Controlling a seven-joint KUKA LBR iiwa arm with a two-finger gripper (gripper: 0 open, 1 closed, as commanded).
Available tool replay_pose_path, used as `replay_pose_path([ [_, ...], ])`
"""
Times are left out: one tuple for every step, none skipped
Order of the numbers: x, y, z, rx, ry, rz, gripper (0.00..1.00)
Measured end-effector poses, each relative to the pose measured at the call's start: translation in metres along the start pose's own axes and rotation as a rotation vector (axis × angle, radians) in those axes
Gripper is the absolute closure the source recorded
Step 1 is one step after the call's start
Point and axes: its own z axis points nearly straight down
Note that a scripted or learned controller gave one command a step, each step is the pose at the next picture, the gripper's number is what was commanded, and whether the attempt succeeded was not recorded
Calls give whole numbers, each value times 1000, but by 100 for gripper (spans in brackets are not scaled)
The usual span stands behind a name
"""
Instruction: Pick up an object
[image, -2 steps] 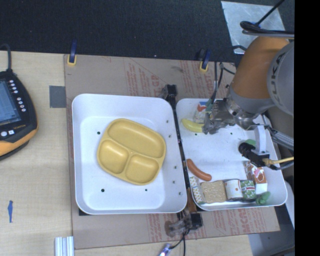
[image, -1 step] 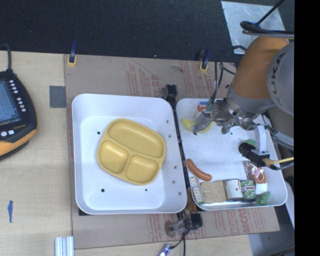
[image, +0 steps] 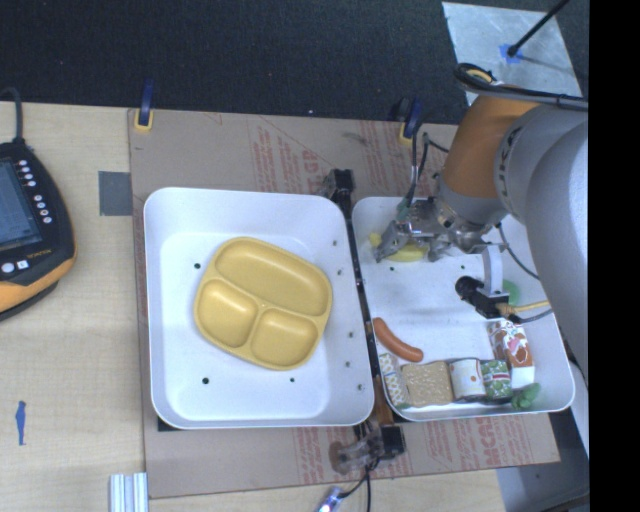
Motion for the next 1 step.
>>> replay_pose_path([
  [-10,10,-2,0,3,1,0],
])
